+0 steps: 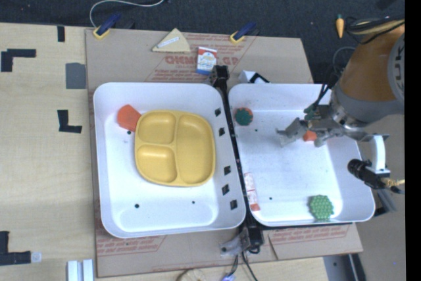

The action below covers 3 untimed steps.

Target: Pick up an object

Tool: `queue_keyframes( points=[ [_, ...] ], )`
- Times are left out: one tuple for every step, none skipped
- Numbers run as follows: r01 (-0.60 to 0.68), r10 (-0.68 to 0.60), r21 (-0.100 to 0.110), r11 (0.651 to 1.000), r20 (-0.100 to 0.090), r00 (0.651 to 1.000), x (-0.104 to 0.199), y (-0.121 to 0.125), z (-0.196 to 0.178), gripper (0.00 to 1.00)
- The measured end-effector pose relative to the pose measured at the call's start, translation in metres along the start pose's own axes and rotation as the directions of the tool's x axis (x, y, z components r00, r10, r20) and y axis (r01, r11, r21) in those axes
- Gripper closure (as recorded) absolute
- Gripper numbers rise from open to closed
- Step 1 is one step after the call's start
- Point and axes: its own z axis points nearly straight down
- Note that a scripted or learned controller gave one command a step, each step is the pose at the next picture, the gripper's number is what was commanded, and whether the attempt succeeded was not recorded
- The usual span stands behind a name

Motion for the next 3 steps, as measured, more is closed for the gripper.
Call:
queue_keyframes(
  points=[
    [-0.001,0.001,0.001,1.000,0.002,1.000,-0.034,0.030,0.035,0.00],
    [-0.001,0.001,0.000,1.000,0.002,1.000,-0.084,0.056,0.067,0.00],
    [0.000,0.000,-0.004,1.000,0.002,1.000,-0.084,0.096,0.105,0.00]
  ],
)
